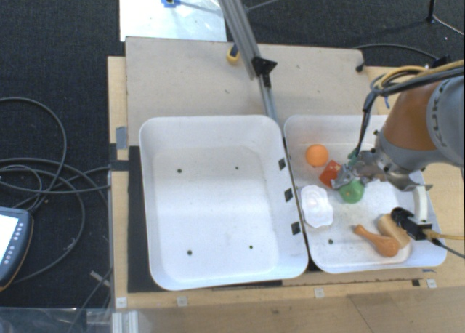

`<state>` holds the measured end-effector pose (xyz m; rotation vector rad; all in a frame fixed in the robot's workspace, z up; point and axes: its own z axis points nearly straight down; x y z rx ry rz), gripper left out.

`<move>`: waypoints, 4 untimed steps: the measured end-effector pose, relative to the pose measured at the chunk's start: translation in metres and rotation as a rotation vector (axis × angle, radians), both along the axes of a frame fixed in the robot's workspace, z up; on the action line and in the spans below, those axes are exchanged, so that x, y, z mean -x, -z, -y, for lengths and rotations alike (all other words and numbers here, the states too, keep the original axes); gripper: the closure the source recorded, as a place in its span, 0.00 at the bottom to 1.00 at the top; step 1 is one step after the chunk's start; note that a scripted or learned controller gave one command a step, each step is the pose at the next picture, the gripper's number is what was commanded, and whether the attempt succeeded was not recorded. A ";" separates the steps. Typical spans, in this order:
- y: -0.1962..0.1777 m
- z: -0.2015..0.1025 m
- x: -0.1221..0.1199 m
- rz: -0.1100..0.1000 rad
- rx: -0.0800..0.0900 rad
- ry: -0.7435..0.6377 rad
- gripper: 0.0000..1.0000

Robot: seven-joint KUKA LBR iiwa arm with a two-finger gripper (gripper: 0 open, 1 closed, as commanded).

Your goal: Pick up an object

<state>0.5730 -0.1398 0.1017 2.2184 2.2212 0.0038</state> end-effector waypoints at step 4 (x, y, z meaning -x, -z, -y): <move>-0.115 -0.056 -0.019 -0.003 -0.002 -0.009 1.00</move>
